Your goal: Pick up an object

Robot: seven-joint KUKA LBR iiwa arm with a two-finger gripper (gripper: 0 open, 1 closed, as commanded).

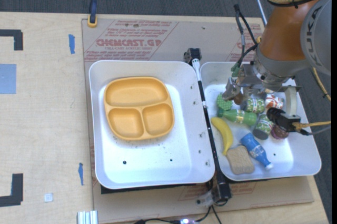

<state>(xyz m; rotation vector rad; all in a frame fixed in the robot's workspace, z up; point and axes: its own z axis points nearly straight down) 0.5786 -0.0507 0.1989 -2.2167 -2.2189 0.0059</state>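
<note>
table: carries a printed board with two white bins side by side, both within the arm's reach.
left bin: holds one orange divided plate, lying flat in its upper half. It looks like a place to set things down, not the source of a pick.
right bin: holds the loose things, crowded into its upper and middle part, which is probably why the arm works here.
arm: comes in from the right, with the wrist bent down over the upper part of the right bin.
tool: low over the right bin's upper left, just above the green bottle. I cannot tell whether it is open or closed, and nothing can be made out in its grip.
green bottle: on its side right under the tool. I judge it the likeliest thing to be picked.
banana: lies curved along the bin's left wall, just below the green bottle.
blue bottle: on its side at a slant in the lower middle, apart from the tool.
bread: flat, touching or nearly touching the blue bottle, at the near wall.
hidden: the wrist covers the bin's upper right. A green-spotted can and a red-and-white piece beside it peek out, their shapes unclear.
unclear: whether the tool touches the green bottle or hangs just over it.
</note>
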